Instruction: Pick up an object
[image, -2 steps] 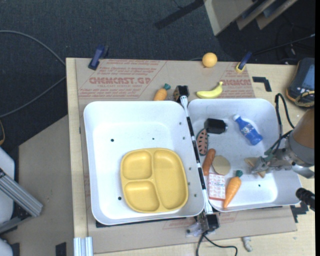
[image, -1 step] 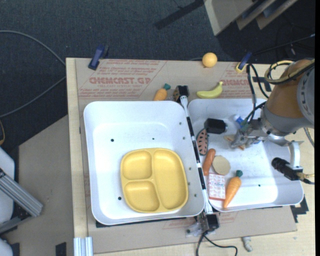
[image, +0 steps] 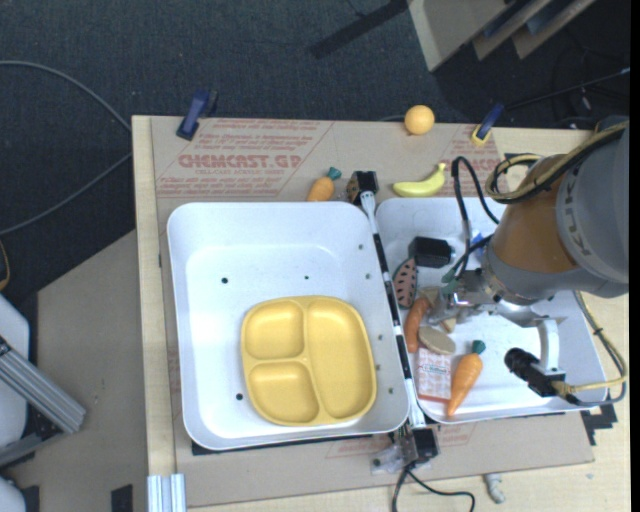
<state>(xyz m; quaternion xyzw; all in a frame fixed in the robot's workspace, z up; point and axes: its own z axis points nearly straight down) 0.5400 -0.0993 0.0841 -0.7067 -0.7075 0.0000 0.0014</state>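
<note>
The arm (image: 560, 225) reaches in from the right and bends down over the right bin (image: 590, 345), its wrist lowered toward the bin's left wall, where most of the small objects lie crowded together; that is probably why it comes down there, since a blind grab has its best chance in the thickest cluster. The gripper (image: 447, 310) sits just above or among these things, but the wrist hides how it stands, so whether it has hold of anything cannot be told. Candidates for the pick lie close by: an orange carrot (image: 463, 378) with a green tip lies tilted near the bin's front edge, a red and white packet (image: 433, 378) lies just beside it toward the front left corner, a slim orange piece (image: 413, 322) rests along the left wall, and a dark brown ridged object (image: 404, 283) leans against that wall further back. The left bin (image: 200, 250) holds a yellow divided plate (image: 308, 358) toward its front right, well apart from the gripper. On the bench beyond the bins' back edges lie a banana (image: 420, 184), a small orange carrot-like toy (image: 321, 189) and an orange ball (image: 419, 120), all out of play for a bin pick.
</note>
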